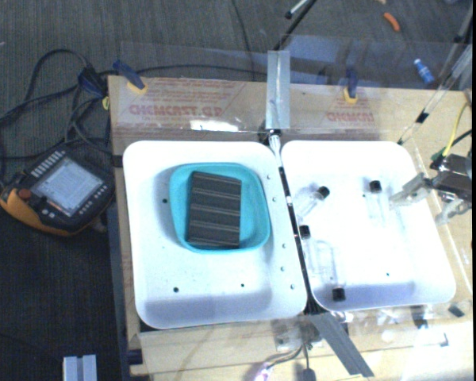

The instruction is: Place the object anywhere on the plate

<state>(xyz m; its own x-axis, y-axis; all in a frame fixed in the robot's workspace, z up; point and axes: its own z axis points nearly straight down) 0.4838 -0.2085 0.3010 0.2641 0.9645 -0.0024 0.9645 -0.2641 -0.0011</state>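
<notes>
Dark ribbed block (215, 209) lying flat on the teal plate (257, 213), inside the left bin (147, 236). Looks placed, little left but confirming. Over at the right bin's (397, 276) far edge, gripper (436, 187) parked well apart from the plate; grip state impossible to tell.

Dark ribbed block (215, 209) flat on teal plate (258, 213) — left bin
</notes>
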